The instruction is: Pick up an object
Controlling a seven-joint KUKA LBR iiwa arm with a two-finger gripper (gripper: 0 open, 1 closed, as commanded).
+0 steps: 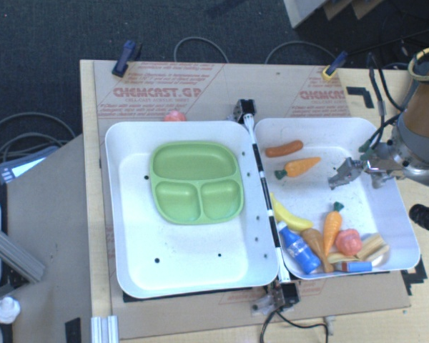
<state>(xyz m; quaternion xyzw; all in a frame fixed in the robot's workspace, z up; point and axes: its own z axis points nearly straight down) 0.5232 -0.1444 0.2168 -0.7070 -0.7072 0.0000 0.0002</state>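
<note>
My gripper (343, 172) hangs over the right bin (393, 213), in its upper right part, with bare bin floor beneath it. An orange carrot (300, 166) lies just to its left, and a red-brown sausage (283, 148) lies beyond that, near the bin's far wall. At the near end of the bin lies a cluster: a yellow banana (290, 219), a blue bottle (299, 251), a second carrot (332, 226), a red fruit (348, 241) and a tan piece (372, 247). Nothing shows held in the gripper.
The left bin (129, 213) holds a green divided plate (196, 181). A small pink object (174, 116) lies on the board behind the left bin. Black clips (245, 108) join the bins at the middle rim. Cables run along the bench's right side.
</note>
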